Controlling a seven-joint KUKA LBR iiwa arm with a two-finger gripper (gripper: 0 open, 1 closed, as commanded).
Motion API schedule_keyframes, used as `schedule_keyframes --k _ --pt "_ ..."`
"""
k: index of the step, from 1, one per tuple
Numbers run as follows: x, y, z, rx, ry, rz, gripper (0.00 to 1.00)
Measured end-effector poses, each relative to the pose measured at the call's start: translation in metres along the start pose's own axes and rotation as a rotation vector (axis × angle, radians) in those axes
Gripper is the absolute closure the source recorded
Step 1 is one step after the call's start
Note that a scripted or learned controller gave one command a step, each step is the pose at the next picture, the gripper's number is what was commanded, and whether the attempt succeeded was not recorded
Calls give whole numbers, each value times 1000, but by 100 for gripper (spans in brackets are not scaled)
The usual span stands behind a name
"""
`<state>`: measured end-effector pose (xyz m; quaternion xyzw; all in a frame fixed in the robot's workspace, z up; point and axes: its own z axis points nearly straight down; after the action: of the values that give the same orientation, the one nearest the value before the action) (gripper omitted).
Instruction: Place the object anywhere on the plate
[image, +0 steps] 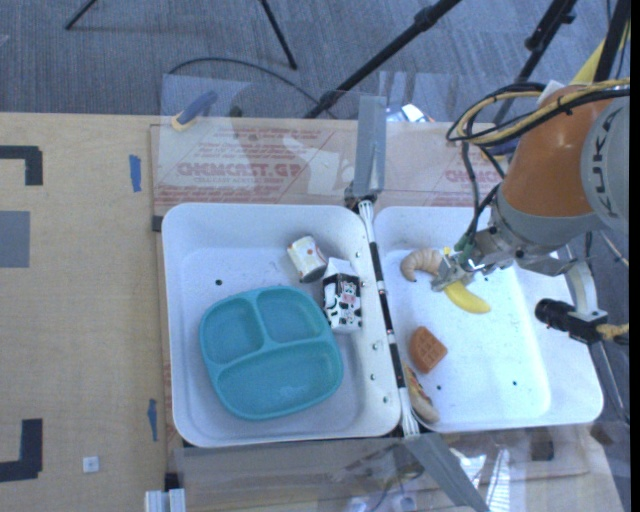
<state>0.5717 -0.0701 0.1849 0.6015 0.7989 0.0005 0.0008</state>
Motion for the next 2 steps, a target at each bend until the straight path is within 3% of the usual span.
schedule_keyframes --k 1,2 --pt "79 -49 1 3 2 -58 100" --pt "161 -50 0 2 3 -543 100"
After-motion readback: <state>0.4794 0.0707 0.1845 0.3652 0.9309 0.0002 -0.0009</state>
